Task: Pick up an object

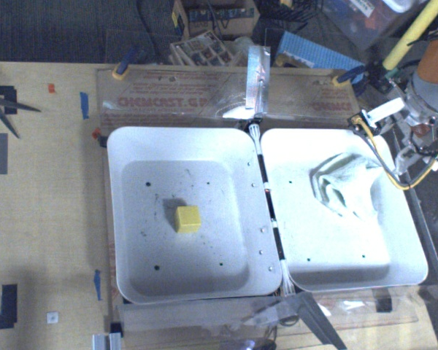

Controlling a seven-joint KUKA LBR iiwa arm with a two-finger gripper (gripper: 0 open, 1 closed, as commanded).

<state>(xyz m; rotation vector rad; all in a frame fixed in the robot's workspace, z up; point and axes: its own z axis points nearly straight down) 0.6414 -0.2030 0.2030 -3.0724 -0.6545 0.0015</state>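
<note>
Possibly a wasted descent: must reach the yellow block point(188, 219) in the middle of the left bin point(124, 159), well apart from the arm point(423, 100) beside the right bin point(409, 268). Cannot tell whether jaws are spread or pressed together. Could instead snag the crumpled pale cloth point(343, 184), which looks soft and apt to slip.
</note>
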